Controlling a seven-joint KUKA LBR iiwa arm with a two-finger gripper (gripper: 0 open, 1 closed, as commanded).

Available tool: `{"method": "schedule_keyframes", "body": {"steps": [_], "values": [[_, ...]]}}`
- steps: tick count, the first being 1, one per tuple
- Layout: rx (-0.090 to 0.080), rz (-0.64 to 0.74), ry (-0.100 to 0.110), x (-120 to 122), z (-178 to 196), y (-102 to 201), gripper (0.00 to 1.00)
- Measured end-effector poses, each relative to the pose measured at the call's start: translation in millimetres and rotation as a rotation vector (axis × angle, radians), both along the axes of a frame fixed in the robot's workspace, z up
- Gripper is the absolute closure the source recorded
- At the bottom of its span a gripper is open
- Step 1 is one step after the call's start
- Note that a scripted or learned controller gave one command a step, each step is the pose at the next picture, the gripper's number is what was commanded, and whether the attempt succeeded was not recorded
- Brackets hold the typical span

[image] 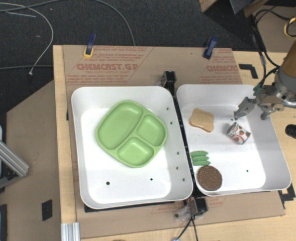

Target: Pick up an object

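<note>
Camera view first, and we see the gripper (254,109) hanging over the right bin (268,179) near its far right corner, fingers (243,108) spread apart with nothing between them. Just below it, close to the bin's right edge, we spot a small crumpled wrapper-like object (238,133) in white and red, lying free. Toward the bin's left edge sits a slice of toast (202,120), and along the near edge we find green pea pods (200,158) just above a brown round cookie (209,177). Over in the left bin (87,185), a green divided plate (131,133) lies near the middle.
</note>
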State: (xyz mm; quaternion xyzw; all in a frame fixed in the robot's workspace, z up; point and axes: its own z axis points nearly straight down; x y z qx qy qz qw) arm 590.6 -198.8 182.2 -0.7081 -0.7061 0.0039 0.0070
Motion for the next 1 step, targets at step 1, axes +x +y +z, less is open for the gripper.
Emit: {"method": "schedule_keyframes", "body": {"steps": [1], "values": [[-0.003,0.003,-0.014,3.5,8.3,0.5,0.00]]}}
